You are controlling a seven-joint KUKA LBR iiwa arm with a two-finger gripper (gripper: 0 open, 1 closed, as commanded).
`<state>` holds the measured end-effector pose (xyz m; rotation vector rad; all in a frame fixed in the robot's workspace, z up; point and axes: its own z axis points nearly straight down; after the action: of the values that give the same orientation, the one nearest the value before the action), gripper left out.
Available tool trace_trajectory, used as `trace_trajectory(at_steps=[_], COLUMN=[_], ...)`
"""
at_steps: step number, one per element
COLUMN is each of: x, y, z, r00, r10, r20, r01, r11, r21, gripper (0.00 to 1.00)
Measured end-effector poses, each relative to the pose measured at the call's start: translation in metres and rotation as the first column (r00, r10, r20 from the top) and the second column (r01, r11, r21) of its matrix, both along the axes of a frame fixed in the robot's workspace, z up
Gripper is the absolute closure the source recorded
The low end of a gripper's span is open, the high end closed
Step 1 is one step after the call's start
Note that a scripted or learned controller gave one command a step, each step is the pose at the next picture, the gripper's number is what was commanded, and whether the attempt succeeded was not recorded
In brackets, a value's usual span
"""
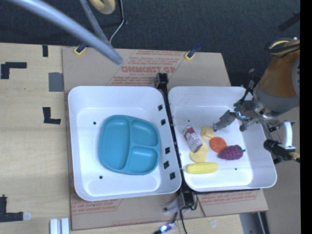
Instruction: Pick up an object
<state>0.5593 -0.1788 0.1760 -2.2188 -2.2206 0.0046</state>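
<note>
The right bin [253, 179] holds several toy foods: a red and white packet [192, 138], a small yellow piece [207, 132], an orange fruit [217, 144], purple grapes [231, 152], a pale yellow slice [198, 155] and a corn cob [202, 168]. My gripper [232, 124] hangs over the upper right part of this bin, just above and right of the small yellow piece and the orange fruit. Its fingers [222, 122] are spread open with nothing between them. The orange band of the arm [279, 77] rises behind it at the right.
The left bin [78, 101] holds a blue divided plate [129, 144]. A black divider [168, 130] runs between the two bins. Both sit on cardboard [146, 65] on the bench. A grey pole [58, 16] crosses the top left.
</note>
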Motion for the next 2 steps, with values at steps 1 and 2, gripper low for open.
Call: trace_trajectory(at_steps=[1,2], x=[-0.006,-0.006], y=[0.002,0.002], z=[-0.062,-0.05], r00=[1.0,1.0], r10=[0.0,0.001], r20=[-0.001,0.0], r01=[0.0,-0.001], r11=[1.0,1.0], r21=[0.001,0.001], gripper=[0.0,1.0])
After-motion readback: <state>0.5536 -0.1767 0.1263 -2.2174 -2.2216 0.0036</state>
